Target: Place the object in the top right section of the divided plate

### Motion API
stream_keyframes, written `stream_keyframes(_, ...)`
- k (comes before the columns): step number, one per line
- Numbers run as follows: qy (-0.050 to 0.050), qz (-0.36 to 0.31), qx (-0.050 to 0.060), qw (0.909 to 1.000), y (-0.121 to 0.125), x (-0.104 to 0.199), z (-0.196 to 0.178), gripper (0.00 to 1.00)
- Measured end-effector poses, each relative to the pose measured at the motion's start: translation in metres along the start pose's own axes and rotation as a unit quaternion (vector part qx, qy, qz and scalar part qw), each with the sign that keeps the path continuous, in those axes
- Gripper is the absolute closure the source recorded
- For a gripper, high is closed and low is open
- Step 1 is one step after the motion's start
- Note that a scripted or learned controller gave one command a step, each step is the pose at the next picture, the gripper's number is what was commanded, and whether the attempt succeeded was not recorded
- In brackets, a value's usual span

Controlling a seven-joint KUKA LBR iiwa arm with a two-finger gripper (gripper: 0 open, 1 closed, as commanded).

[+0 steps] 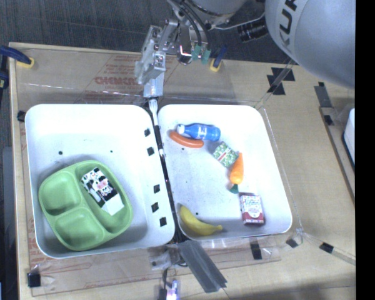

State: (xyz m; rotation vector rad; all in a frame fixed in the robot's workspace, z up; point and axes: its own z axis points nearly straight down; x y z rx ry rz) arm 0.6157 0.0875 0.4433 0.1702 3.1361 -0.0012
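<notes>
From my seat I see the arm (312, 17) reaching in from the right along the far side of the bench (319, 186). The claw (151, 87) hangs over the far rims of the two bins, right above the seam where they meet. It points down, and nothing shows in it. I cannot tell whether it is open or closed from this angle.

The carton (102, 187), white with black cow spots, lies in the top right section of the green plate (50, 189). It is tilted, with one end toward the plate's centre ridge and the other toward the right rim. The plate sits in the near part of the left bin (69, 136).

The right bin (200, 180) holds the rest. A blue bottle (199, 132) lies near the far wall with a sausage (186, 140) touching it on the near side. A green packet (225, 154) lies just beside a carrot (237, 169). A red box (252, 209) stands near the right corner, and a banana (199, 222) lies along the near wall. The claw is well apart from the carton and the plate.
</notes>
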Motion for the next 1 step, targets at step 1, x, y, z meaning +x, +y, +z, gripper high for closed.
stream_keyframes(1,-0.002,-0.01,0.0,1.0,-0.0733,-0.0229,-0.0004,1.0)
